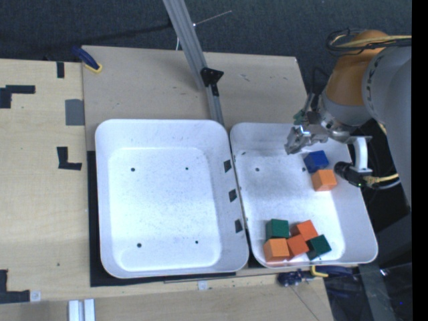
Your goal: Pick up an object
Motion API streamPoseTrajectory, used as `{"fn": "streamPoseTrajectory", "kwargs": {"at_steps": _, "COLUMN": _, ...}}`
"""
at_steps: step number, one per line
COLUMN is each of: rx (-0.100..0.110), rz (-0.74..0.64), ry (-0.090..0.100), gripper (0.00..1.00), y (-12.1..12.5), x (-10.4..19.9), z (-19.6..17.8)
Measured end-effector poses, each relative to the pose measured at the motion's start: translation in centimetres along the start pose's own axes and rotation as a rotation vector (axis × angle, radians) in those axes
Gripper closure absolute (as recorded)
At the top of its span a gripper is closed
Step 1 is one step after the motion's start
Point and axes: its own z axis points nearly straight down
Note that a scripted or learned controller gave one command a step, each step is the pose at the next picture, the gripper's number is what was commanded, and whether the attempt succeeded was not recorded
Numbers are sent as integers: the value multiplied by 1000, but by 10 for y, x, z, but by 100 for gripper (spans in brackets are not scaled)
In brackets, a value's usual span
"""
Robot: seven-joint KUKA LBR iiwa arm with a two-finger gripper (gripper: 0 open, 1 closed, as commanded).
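Observation:
In the right bin (267,172) lie a blue block (315,160) and an orange block (324,180) near the far right side. A cluster sits at the near edge: a green block (277,229), two orange blocks (276,248) (306,231) and a dark green block (319,246). My gripper (296,141) hangs over the bin's far right part, just left of and above the blue block. Nothing shows between its fingers.
The left bin (164,192) lies beside the right one. A grey metal pole (190,42) slants from the top down to the gap between the bins. The arm's grey and orange body (361,79) fills the upper right.

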Motion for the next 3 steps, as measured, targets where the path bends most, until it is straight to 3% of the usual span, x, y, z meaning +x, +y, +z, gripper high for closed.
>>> {"fn": "streamPoseTrajectory", "kwargs": {"at_steps": 2, "rx": -1, "rz": 0, "ry": -1, "gripper": 100, "y": -1, "x": -3, "z": -86}}
{"fn": "streamPoseTrajectory", "kwargs": {"at_steps": 3, "rx": 5, "rz": -4, "ry": 2, "gripper": 100, "y": -26, "x": 53, "z": -81}}
